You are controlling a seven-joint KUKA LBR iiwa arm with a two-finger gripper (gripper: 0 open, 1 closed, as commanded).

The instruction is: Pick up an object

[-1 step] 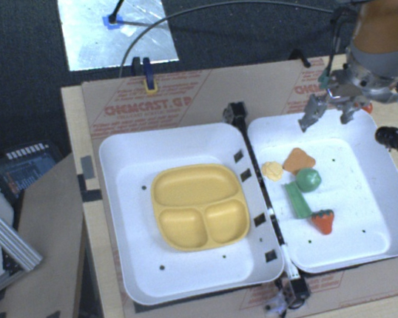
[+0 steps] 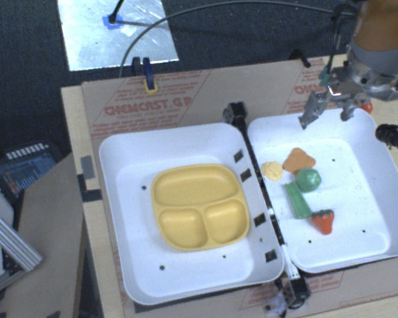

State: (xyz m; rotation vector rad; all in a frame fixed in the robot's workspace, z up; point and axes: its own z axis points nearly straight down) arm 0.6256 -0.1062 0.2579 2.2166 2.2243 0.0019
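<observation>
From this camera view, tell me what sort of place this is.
Likely a robotics lab test bench: a grey-and-orange arm with a gripper above two white bins, toy food in one, a yellow tray in the other, loose cables.

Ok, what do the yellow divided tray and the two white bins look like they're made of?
The yellow tray looks like moulded plastic with a matte to satin finish: uniform colour, rounded compartment walls, soft highlights. The left bin and right bin look like thin formed white plastic, smooth and slightly glossy, with rounded rims; exact material is uncertain.
</observation>
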